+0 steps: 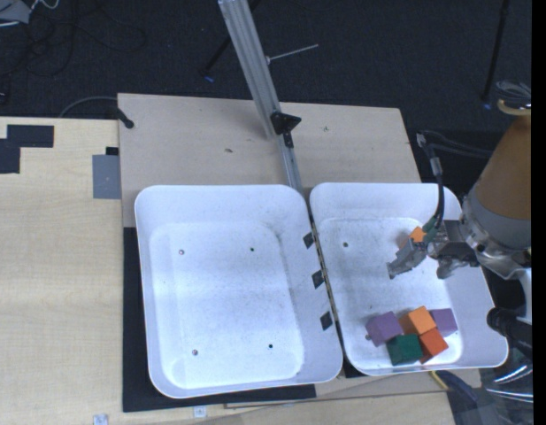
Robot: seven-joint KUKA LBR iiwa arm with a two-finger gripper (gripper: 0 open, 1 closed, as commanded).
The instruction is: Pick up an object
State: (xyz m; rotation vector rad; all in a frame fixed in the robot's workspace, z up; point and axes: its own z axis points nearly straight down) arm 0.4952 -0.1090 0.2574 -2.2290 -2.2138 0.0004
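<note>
I see two bins side by side on the bench (255, 140). In the right bin (361, 211), a cluster of blocks (411, 333) sits at the near right corner. The gripper (412, 257) hangs behind the cluster. The left bin (157, 206) lies alongside.

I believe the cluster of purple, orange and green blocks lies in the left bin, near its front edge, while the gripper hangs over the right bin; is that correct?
Not quite: the camera view shows the cluster of blocks in the right bin, near its front edge, not in the left bin. The gripper does hang over the right bin.
</note>
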